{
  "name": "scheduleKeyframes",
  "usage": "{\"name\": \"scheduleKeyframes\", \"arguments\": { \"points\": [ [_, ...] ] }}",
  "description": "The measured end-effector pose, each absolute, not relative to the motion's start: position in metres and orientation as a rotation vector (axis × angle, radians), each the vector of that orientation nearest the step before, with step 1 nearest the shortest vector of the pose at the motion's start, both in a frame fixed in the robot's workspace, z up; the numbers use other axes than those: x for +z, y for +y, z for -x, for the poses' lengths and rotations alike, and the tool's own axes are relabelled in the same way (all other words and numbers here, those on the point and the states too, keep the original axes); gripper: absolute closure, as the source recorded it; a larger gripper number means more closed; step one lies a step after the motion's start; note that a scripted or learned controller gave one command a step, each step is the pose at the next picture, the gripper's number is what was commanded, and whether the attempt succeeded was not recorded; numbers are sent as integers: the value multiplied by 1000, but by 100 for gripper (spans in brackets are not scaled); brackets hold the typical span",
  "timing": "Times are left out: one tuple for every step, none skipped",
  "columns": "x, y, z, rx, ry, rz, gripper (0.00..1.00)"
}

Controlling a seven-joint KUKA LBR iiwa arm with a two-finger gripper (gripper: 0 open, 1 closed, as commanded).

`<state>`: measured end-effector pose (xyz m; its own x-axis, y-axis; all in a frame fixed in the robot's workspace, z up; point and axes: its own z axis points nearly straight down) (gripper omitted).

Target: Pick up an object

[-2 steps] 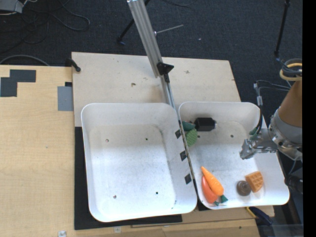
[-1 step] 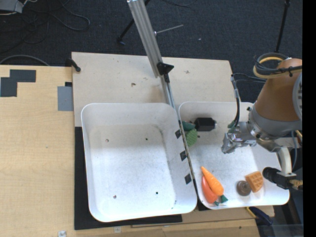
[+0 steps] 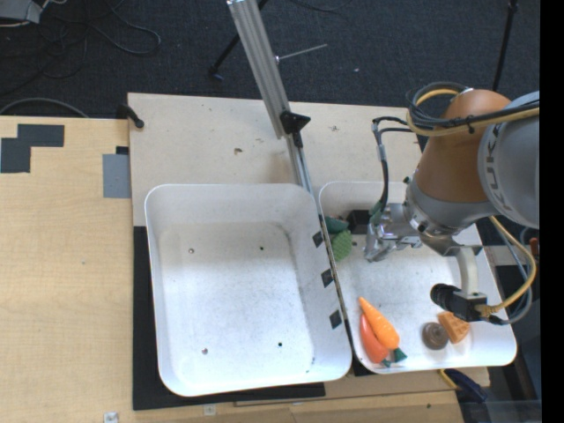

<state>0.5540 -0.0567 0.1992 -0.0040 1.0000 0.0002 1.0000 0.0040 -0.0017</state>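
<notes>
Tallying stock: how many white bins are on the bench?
2. The left bin is in mid-view; the right bin adjoins it, under the arm.

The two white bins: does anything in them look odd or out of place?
Nothing looks spilled or broken. The toys all crowd the right bin: a carrot against its left wall, a green piece at the top, a brown disc beside an orange wedge.

The grey arm (image 3: 480, 170) (orange band uppermost) bends down, its gripper (image 3: 377, 245) lowered.

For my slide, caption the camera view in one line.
KUKA arm's gripper hovers in the right bin near a green object; a toy carrot lies nearby.
</notes>
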Motion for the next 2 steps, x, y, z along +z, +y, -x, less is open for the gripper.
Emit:
{"name": "scheduleKeyframes", "arguments": {
  "points": [
    [215,-7,-576,-1,-2225,2216,100],
    [216,49,-596,1,-2224,2217,100]
  ]
}}
